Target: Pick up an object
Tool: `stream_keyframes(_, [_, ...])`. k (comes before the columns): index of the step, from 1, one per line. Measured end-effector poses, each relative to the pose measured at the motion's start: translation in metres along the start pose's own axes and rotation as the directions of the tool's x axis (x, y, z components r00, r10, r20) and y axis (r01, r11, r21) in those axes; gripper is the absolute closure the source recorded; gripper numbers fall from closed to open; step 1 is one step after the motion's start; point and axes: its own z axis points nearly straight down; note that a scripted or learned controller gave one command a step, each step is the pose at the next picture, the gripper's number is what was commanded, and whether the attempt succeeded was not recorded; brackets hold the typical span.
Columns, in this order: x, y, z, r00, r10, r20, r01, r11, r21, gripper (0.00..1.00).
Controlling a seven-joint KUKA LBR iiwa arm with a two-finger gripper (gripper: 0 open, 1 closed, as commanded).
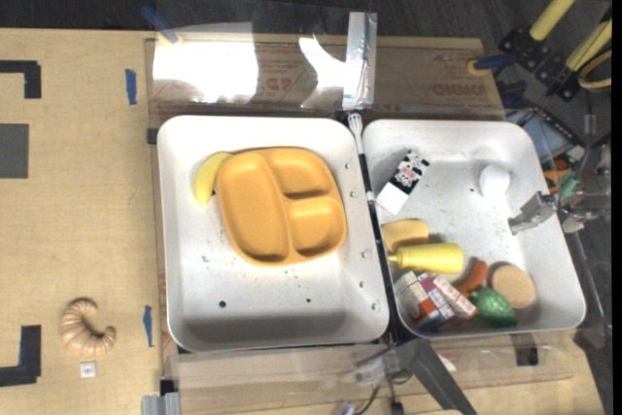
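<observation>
Camera view | end effector (533, 212) at right bin's (442, 143) right edge, grip state unclear | yellow bottle (428, 258) lower-left, apart

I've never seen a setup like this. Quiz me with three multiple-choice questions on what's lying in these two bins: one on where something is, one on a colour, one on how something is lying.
1. Where is the orange divided tray?
A. In the left bin
B. In the right bin
C. On the cardboard outside the bins

2. What colour is the bottle lying in the right bin?
A. Blue
B. Yellow
C. Black

3. How does the yellow banana lie?
A. Alone in the middle of the right bin
B. Partly tucked under the tray's left edge
C. On top of the bottle

Answers:
1 A: the orange divided tray sits on the floor of the left bin.
2 B: the bottle in the right bin is yellow.
3 B: the banana peeks out from beneath the tray's left side.
</observation>
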Motion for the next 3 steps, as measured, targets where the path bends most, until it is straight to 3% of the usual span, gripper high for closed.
stream_keyframes(1, [0.046, 0.039, -0.024, 0.992, -0.129, 0.003, 0.129, 0.992, -0.006, 0.00])
stream_keyframes(2, [-0.032, -0.001, 0.061, 0.997, -0.072, 0.001, 0.072, 0.997, 0.005, 0.00])
stream_keyframes(3, [-0.030, -0.008, 0.012, 0.995, -0.096, 0.005, 0.096, 0.995, -0.007, 0.00])
